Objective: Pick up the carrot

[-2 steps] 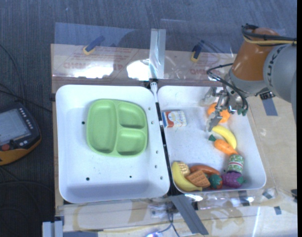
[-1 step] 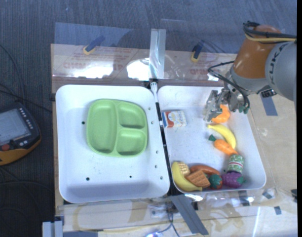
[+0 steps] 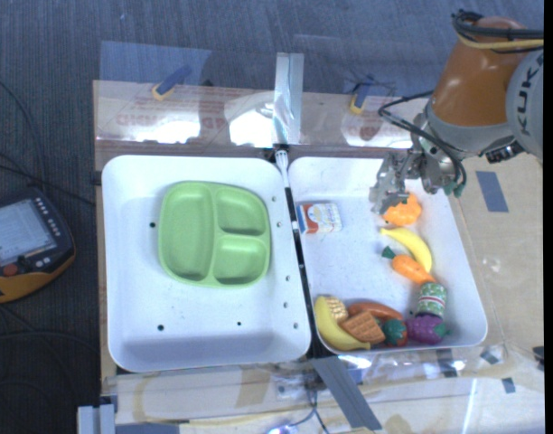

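Right of centre, the gripper hovers in the right bin (finger state unclear), well above the carrot beside a banana.

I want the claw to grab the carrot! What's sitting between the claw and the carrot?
In the camera view, an orange toy and a banana lie between the claw and the carrot.

green tray, 2 bananas, carton
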Controlling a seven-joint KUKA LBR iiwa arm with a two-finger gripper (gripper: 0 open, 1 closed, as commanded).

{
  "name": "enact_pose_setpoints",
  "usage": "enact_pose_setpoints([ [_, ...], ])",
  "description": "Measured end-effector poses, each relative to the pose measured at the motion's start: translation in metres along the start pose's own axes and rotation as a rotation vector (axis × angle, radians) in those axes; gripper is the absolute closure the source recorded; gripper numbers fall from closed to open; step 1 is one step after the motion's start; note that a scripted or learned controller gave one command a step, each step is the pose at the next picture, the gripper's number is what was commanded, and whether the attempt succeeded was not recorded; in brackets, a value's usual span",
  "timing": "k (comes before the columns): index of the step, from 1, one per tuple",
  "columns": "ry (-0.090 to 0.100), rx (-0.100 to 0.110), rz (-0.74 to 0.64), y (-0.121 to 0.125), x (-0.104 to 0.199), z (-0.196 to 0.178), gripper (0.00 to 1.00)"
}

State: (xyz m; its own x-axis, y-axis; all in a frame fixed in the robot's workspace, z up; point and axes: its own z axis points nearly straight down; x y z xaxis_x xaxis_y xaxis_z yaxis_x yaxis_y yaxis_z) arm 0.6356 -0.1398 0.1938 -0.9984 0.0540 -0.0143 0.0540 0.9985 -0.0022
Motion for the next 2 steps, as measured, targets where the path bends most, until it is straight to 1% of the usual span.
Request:
enact_pose_setpoints([
  [1, 0.013, 0.000, 0.014, -0.035, 0.106, 0.006, 1.00],
  [2, 0.014, -0.004, -0.202, -0.046, 0.150, 0.068, 1.00],
])
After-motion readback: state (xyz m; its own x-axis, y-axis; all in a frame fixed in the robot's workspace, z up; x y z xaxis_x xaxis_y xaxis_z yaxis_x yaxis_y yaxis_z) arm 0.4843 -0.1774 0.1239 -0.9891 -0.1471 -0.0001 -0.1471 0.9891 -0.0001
